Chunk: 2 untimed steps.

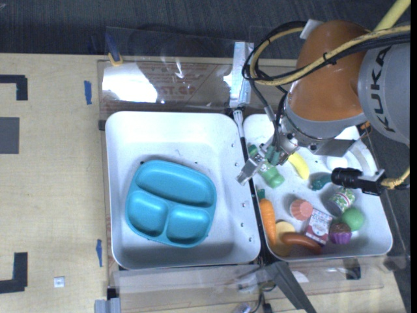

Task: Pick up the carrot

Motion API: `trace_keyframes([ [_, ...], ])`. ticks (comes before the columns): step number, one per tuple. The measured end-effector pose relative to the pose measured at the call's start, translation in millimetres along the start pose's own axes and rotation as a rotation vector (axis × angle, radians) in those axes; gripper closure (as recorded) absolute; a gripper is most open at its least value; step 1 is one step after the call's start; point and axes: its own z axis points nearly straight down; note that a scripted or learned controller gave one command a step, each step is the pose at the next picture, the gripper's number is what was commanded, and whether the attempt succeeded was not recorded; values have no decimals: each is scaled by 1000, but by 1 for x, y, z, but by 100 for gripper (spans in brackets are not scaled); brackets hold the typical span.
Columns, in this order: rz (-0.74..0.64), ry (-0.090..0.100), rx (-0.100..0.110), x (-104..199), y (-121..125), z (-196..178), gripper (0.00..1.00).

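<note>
The carrot (267, 218) lies along the left wall of the right bin (384, 237), its length running from 12 to 6 o'clock. The gripper (263, 163) hangs over the same bin's left edge, at 12 o'clock from the carrot and apart from it, beside a green toy (272, 175); whether it is released or clenched, I cannot tell. A blue tray (171, 202) sits in the left bin (120, 135)

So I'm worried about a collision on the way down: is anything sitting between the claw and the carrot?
Nothing visible lies between them. The claw hangs over the right bin's left edge beside a green toy piece; the orange toy carrot lies below it along that wall with bare bin floor between.
</note>
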Motion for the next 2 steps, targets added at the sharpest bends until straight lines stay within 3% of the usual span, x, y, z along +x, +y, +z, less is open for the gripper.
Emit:
trace_keyframes([
  [1, -253, 5, 3, 7, -47, 37, 0],
  [2, -535, 4, 1, -37, -94, 61, 0],
])
